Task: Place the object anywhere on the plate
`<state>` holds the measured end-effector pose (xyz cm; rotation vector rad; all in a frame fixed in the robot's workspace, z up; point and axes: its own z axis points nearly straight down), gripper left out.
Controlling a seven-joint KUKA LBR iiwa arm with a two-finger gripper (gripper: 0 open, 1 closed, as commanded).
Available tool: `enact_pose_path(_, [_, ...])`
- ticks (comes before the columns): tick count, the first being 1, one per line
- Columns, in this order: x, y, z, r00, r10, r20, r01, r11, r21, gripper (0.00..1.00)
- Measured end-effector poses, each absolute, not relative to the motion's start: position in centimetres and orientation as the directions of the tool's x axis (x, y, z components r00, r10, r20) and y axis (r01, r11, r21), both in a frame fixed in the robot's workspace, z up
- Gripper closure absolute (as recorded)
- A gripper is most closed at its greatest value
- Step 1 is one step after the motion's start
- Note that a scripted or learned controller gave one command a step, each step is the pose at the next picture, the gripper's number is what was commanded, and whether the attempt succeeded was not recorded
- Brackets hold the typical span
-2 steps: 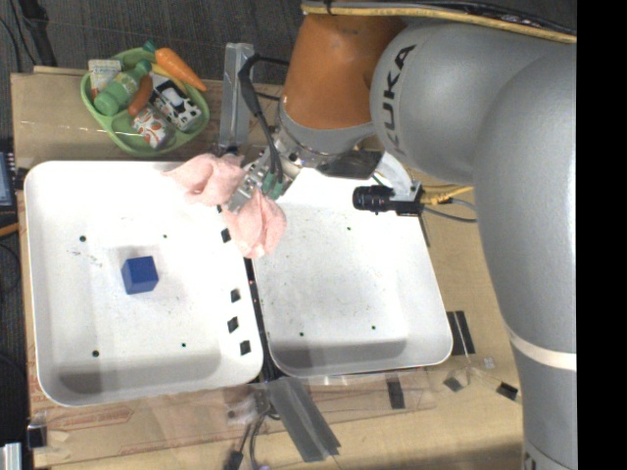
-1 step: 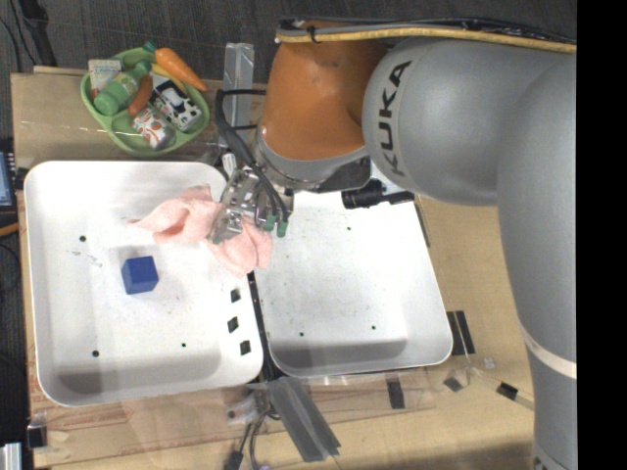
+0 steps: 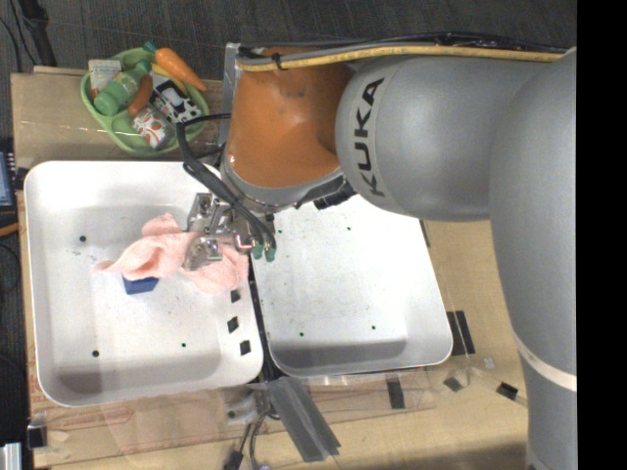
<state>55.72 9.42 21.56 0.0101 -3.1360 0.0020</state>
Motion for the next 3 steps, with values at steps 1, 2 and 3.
enact_pose_path(1, [53.6,13.0,21.5,-1.0,-0.01,0.004,-0.01,1.0,-0.002,1.0])
enact_pose_path(2, [50.7,17.1,22.6,-1.0,-0.01,0.004,-0.01,1.0,-0.002,1.0])
enact_pose_path(3, [50.7,17.1,22.6,-1.0,-0.01,0.004,-0.01,1.0,-0.002,0.0])
